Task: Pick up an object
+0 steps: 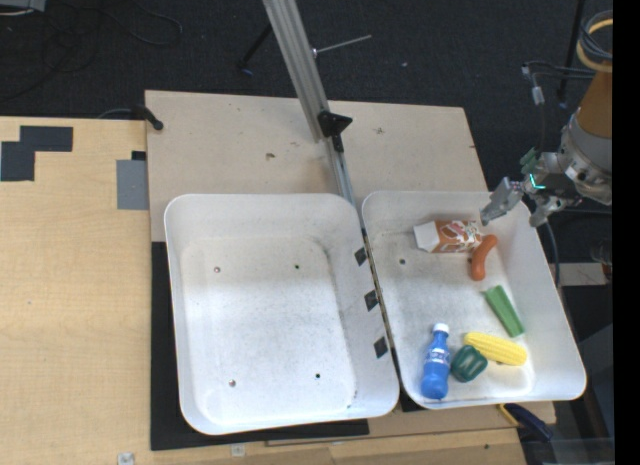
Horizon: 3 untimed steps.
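Hovering over right bin's (pixel 560 298) far corner, claw (pixel 520 200) is seen spread, nothing pinched; sausage (pixel 482 255) & packet (pixel 455 235) nearby, prob. targeted.

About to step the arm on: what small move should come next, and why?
Probably ease the gripper down and toward the left, to the orange sausage. The gripper hangs over the right bin's far right rim with open fingers holding nothing, and the sausage is about the nearest item, with bare floor on its right side.
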Available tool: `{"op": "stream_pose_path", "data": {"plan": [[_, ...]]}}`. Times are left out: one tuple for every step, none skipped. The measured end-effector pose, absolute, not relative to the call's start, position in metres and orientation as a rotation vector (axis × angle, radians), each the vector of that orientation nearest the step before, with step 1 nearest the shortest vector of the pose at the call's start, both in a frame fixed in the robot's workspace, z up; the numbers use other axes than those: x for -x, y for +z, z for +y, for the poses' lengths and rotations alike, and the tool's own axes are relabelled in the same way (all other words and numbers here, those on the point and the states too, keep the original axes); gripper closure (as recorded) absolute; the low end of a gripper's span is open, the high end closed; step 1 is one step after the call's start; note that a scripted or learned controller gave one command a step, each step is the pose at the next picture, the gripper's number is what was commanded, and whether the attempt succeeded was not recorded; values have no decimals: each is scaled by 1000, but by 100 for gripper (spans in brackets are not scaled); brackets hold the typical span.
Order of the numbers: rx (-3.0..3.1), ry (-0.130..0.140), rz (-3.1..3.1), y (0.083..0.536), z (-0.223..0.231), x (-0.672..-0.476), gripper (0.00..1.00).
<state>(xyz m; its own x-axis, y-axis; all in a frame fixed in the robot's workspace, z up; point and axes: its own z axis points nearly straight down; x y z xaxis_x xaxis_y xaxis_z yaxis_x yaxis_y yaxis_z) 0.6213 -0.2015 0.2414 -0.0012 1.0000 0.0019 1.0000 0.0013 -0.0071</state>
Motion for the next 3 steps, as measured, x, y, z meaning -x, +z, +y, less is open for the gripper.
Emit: {"op": "stream_pose_path", "data": {"plan": [[2216, 3, -2224, 244, -201, -622, 0], [2217, 5, -2219, 201, -202, -622, 0], [2215, 7, -2216, 136, -199, -623, 0]]}}
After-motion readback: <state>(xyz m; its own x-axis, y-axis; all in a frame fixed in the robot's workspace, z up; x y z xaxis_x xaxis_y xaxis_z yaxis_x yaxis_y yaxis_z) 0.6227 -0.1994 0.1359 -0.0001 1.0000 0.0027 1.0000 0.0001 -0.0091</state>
